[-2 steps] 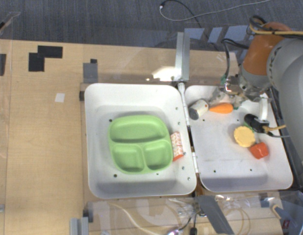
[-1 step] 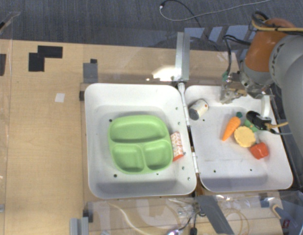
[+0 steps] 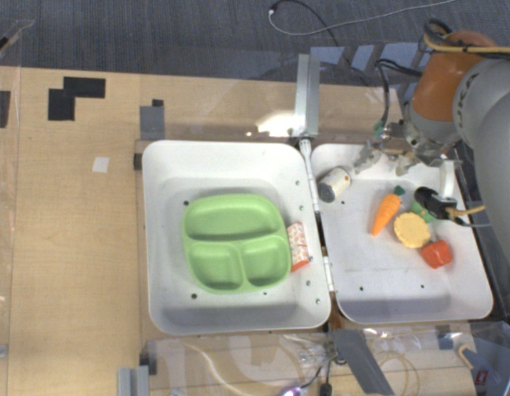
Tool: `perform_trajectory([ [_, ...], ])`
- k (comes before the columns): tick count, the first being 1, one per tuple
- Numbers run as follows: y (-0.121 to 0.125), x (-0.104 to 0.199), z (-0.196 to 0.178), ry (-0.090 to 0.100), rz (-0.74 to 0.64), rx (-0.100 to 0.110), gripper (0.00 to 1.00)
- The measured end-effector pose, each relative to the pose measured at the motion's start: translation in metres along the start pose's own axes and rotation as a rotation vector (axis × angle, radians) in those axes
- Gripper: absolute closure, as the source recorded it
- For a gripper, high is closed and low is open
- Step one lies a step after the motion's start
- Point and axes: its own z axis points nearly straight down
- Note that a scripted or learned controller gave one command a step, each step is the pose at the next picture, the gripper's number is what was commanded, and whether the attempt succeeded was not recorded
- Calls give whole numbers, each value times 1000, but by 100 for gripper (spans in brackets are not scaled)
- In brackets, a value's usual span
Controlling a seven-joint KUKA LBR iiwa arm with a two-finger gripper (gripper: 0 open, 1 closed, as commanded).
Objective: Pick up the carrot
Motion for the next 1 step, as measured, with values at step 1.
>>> perform_trajectory([
  [1, -64, -45, 22, 4, 25, 21, 0],
])
